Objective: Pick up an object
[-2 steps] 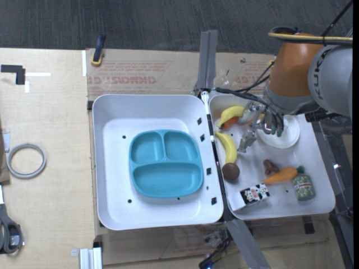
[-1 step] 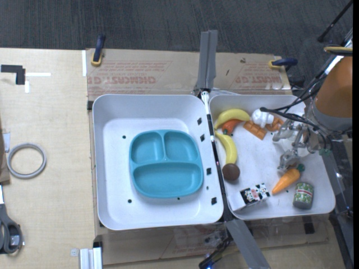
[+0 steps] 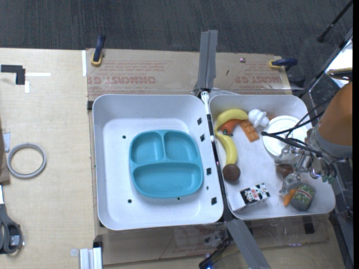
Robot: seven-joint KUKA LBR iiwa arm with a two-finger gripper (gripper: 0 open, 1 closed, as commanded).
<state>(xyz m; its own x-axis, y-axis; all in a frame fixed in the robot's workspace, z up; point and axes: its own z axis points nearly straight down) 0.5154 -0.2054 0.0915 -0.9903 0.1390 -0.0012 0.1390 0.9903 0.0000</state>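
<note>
The two-finger gripper [image 3: 295,175] hangs at the right white bin's [image 3: 252,212] four o'clock corner, above a small brown round object [image 3: 285,170] and a grey-green rounded object [image 3: 303,197]; how far it is open cannot be told. A yellow banana [image 3: 226,144] lies at ten o'clock. The left white bin [image 3: 106,150] holds a teal divided plate [image 3: 166,164], on a pale wooden bench [image 3: 45,206].

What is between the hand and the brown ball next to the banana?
Nothing visible stands between them. The hand hovers at the right bin's right side; bare white floor separates it from the round brown ball, which sits below the curved yellow banana.
</note>
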